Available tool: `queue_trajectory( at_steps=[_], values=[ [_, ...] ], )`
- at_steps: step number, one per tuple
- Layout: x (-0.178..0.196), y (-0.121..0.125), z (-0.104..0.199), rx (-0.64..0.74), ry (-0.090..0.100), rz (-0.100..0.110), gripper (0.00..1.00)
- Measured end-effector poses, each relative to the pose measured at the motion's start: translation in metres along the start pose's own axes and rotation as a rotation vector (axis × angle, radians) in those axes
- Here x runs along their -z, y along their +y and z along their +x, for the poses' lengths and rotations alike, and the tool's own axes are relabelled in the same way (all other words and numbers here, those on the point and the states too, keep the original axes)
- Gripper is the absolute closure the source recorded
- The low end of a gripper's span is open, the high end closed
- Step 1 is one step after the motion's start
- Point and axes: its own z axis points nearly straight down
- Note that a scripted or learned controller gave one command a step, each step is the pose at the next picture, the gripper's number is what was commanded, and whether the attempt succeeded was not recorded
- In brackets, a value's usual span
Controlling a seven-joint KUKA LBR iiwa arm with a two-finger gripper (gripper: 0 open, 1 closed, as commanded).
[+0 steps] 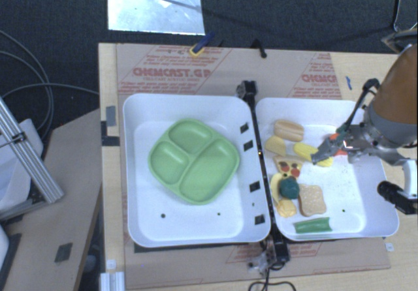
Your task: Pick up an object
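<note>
Two shallow white bins sit side by side on a cardboard sheet (196, 64) printed "CHEMCAST GP" in red. One green three-compartment plate (194, 160) lies in the left bin (140, 218). Seven or so toy foods crowd the right bin (375, 218): a bread roll (289, 130), a yellow piece (304, 151), a pizza slice (288, 168), a teal lump (289, 188), a toast slice (311, 199), a green bean pod (312, 224). Reaching from the right, the gripper (321, 156) touches the yellow piece; whether it grips cannot be told.
</note>
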Motion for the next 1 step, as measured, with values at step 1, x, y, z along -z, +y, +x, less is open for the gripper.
queue_trajectory(
  at_steps=[1],
  values=[
    [-0.1107,-0.0258,0.0341,-0.001,0.002,0.003,0.00]
  ],
)
